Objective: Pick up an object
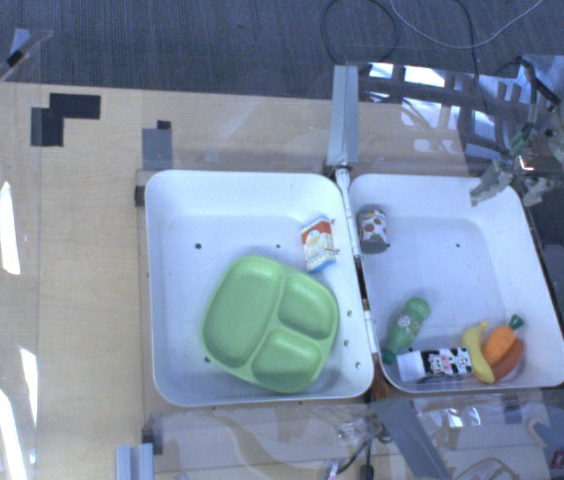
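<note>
Pincer (510, 180) above right bin (462, 243), five objects

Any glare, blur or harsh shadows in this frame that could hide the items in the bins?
Camera view: bright streaks of glare on the clear panel at left, off the bins; even light in both bins, with a soft shadow beside the green plate; the gripper at upper right looks blurred; can and carrot read clearly.

No readable text anywhere. Small carton (318, 243) by right wall of left bin (177, 268) has red/white print, too blurry to read. Can (372, 227) at right bin's (462, 238) back-left corner shows a red pic, no legible words. Black/white carton (437, 364) at front edge: cow-patch pattern, no letters made out.
</note>
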